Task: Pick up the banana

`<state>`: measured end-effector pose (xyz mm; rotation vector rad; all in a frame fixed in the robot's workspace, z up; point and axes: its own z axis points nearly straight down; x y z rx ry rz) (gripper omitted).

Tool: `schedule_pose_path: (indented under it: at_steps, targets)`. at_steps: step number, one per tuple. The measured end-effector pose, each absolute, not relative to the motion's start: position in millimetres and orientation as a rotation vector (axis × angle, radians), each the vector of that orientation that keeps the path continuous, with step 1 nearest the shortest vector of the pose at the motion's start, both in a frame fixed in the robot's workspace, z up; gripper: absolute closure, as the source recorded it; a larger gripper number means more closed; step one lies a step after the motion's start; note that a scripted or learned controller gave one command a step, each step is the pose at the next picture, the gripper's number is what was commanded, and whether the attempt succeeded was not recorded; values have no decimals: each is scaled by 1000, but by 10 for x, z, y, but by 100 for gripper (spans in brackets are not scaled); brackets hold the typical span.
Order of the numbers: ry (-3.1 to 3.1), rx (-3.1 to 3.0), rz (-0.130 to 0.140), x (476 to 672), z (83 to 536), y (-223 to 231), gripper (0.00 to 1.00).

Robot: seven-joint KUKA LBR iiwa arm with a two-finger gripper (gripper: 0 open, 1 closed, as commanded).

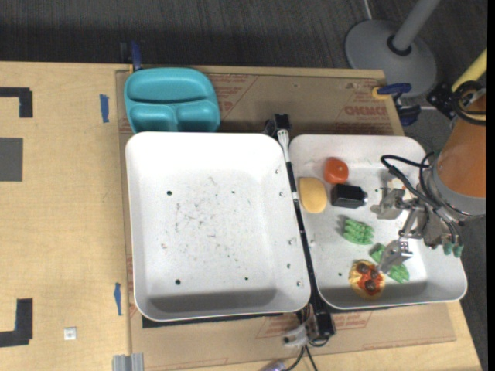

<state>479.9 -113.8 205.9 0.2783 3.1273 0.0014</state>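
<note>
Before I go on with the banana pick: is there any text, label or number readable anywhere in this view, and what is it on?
Red print on the cardboard sheet behind the bins, near the right back corner: upside down and blurred, not readable.
Faint red print on the same sheet behind the teal tray: too faint to read.
No readable text on the white bins, the items in them, or the arm.

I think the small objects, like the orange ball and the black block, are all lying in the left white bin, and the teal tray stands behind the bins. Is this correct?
Not quite: the orange ball and black block lie in the right white bin, not the left white bin, as the camera view shows. The teal tray does stand behind the bins.
</note>
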Motion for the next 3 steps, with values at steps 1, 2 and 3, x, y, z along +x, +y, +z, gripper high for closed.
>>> schedule_pose_path:
  at_steps: [1, 2, 3]
  targets:
    - [3012, -873, -1, 4813, 860, -1140, 0]
    - [3093, -505, 1, 5741, 1855, -560, 0]
    - [3098, -508, 3, 5421, 1851, 137, 0]
